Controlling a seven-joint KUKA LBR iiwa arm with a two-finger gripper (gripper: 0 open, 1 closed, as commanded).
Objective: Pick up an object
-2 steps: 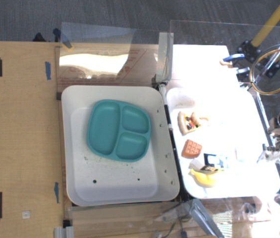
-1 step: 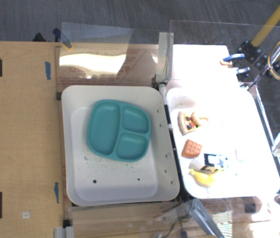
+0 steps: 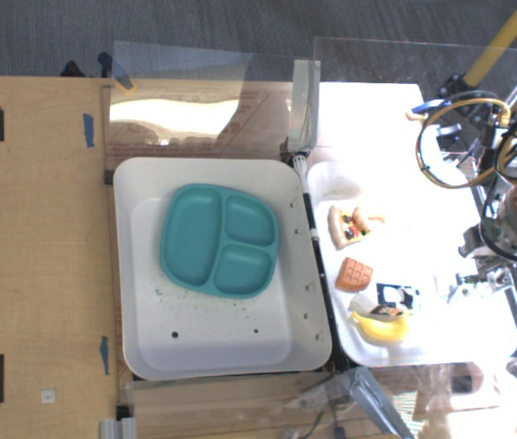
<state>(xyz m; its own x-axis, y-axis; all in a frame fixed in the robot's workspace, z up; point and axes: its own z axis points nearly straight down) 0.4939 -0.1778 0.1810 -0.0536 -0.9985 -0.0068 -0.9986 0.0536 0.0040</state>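
We could not tell the gripper's (image 3: 478, 280) state at the right bin's (image 3: 441, 154) edge, so we judged it best to centre squarely over the nearby banana (image 3: 382, 327), beside the waffle (image 3: 354, 273), before descending to close on it.

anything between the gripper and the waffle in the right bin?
Nothing visible. The gripper sits at the right side of the right bin; the waffle lies to its left with bare white floor between. The banana and the small black item lie nearer the camera, off that line.
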